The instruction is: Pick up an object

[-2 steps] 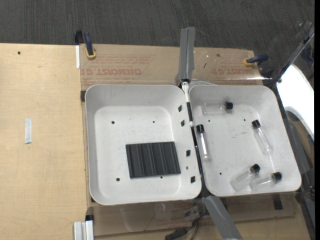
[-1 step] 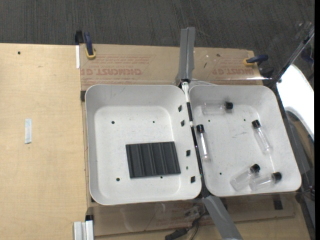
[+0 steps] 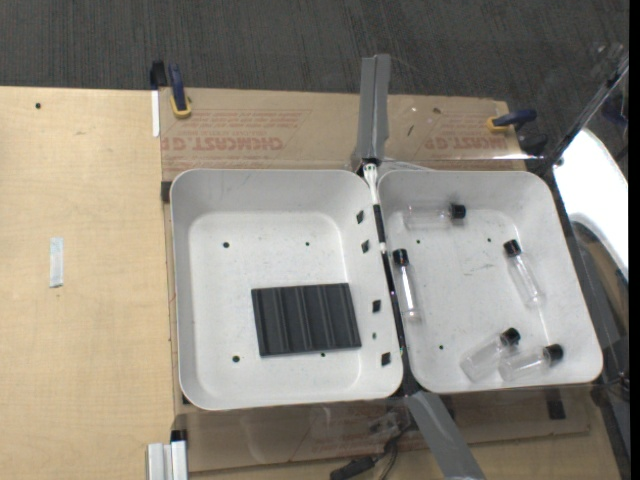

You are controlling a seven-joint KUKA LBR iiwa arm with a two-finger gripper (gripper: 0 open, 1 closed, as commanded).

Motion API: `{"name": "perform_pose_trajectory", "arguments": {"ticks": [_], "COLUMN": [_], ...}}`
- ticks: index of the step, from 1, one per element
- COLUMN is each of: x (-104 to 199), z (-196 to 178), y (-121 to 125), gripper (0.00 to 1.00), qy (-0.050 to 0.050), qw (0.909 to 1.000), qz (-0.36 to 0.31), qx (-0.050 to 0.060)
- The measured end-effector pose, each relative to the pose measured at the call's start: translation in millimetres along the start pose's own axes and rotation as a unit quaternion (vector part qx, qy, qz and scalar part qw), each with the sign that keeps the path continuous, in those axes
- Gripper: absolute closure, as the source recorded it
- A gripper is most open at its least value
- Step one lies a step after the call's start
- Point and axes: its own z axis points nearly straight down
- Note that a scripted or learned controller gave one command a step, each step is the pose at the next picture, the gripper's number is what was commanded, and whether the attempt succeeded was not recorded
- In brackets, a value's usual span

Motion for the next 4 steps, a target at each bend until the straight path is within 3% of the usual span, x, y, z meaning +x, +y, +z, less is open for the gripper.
{"name": "perform_pose_trajectory", "arguments": {"ticks": [1,2,3,4], "x": [0,-2,-2,-4], "z": [0,-8,-8,-16], "y": [0,1,1,2], "gripper": [0.00,1.00,0.00,1.00], "qy": [0.000,-0.001,-0.001,-0.002], "qw": [1.0000,1.0000,1.0000,1.0000], "qz": [0.000,0.000,0.000,-0.001], "qx": [0.000,0.000,0.000,0.001]}}
